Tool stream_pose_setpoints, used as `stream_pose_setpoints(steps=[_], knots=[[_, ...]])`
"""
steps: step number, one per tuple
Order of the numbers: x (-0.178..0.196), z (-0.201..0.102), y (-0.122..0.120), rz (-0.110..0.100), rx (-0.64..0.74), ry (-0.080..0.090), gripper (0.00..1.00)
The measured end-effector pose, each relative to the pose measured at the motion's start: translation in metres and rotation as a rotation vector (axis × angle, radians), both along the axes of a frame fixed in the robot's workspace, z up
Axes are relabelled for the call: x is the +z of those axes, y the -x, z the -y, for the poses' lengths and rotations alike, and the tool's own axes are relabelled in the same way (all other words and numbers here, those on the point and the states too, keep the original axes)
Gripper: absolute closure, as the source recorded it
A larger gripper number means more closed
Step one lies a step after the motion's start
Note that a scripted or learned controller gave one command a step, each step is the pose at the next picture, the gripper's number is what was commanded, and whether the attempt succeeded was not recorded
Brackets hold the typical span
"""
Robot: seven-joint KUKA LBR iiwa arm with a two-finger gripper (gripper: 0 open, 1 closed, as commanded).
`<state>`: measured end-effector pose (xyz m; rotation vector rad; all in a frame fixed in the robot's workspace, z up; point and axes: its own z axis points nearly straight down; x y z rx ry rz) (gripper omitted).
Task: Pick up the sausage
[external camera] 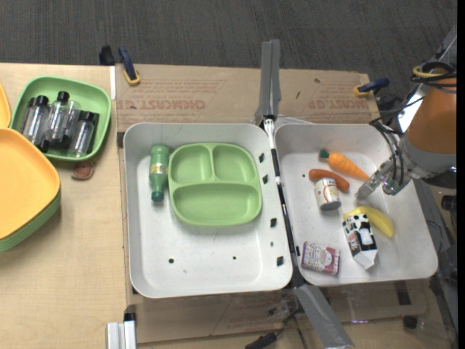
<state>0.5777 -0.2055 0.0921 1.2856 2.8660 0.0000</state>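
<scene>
In the right bin [418, 264], the gripper [365, 190] hangs just above the floor beside the banana [381, 221]; I cannot tell how it is set. The sausage [328, 178] lies to its left, apart from it, touching the can [328, 194], below the carrot [344, 165].
</scene>
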Motion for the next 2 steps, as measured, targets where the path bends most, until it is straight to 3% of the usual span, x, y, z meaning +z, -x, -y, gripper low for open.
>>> stream_pose_setpoints(steps=[1, 2], knots=[[0.01, 0.0, -0.001, 0.003, -0.002, 0.001, 1.0], [0.0, -0.009, 0.037, 0.0, -0.066, -0.001, 1.0]])
